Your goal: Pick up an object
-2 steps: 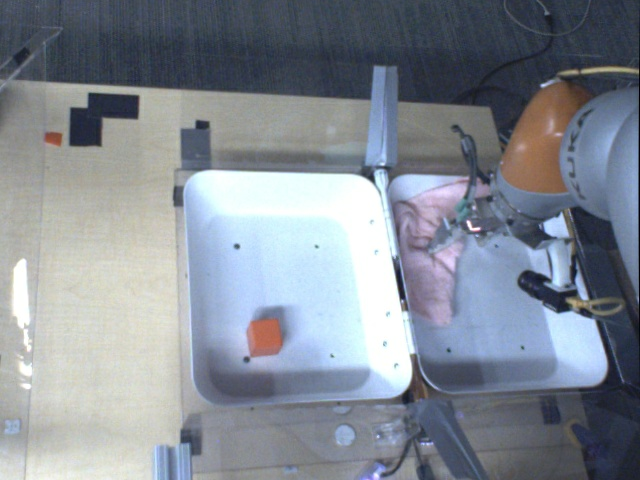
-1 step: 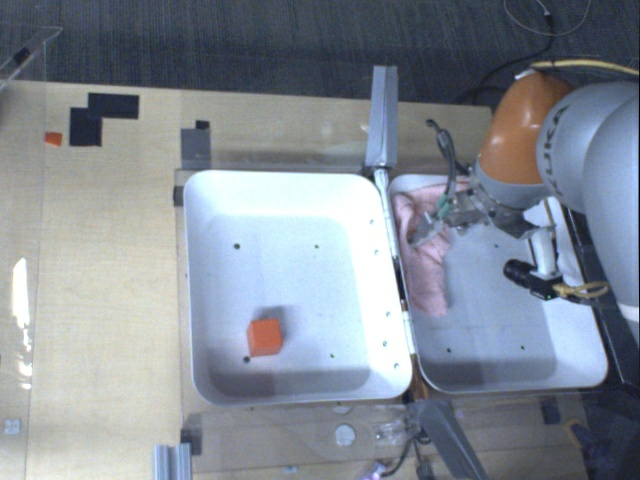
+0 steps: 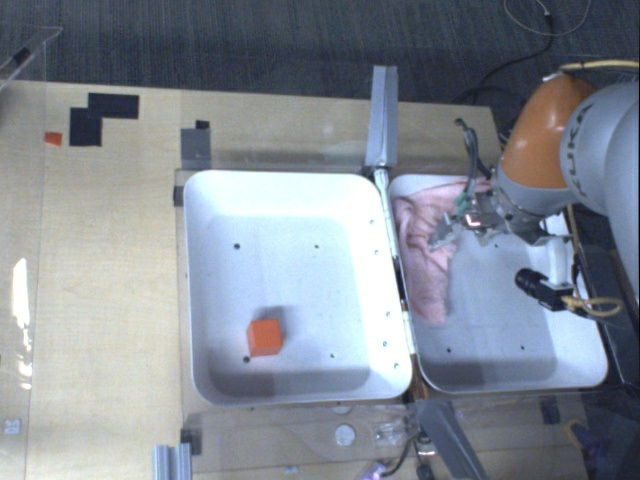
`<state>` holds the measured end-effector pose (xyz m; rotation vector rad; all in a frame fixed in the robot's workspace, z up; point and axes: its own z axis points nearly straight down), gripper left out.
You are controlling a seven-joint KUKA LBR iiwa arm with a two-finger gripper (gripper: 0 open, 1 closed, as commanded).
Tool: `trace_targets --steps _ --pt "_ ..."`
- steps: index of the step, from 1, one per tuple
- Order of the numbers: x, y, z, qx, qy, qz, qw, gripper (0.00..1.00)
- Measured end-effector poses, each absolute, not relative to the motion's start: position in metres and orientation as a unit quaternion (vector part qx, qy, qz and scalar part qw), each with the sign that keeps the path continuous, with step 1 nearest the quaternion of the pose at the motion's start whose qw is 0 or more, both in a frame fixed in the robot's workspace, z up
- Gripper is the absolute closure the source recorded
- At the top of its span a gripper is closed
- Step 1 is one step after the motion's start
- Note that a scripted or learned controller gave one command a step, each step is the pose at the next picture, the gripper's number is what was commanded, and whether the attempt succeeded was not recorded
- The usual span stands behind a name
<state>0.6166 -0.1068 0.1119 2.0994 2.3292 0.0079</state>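
Lying across most of my feed, a pale wooden bench (image 3: 110, 268) is carrying two shallow white bins side by side, and I am entering the items by size. Left bin (image 3: 300, 218): it is taking up the middle of the view, with its rounded rim sitting against the rim of its neighbour. Right bin (image 3: 500, 318): it is sitting just beside the first, partly under the robot. Arm (image 3: 600, 148): grey, with an orange band (image 3: 535, 138) above the wrist, it is reaching in from the right edge of the view over the upper part of the right bin. Pink cloth (image 3: 425, 268): crumpled, it is lying in the right bin along the wall nearest the left bin, running from the far corner down past the middle. Grey post (image 3: 383, 118): it is standing upright at the far end of the seam between the two bins. Black L-shaped mark (image 3: 100, 116): it is lying flat on the bench near the far left corner, well apart from both bins. Gripper (image 3: 452, 230): it is hanging over the upper part of the pink cloth, at or just above its folds; I am not able to tell whether the claw is wide, narrow or holding anything. Orange block (image 3: 265, 337): it is resting alone on the floor of the left bin, toward the near left corner. Small orange mark (image 3: 52, 139): it is sitting just beside the black L-shaped mark.
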Motion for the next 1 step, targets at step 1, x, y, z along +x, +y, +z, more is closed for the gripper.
trace_targets --steps 1 --pt "0.6582 -0.0878 0.0904 0.635 0.772 0.0036 0.005 0.00"
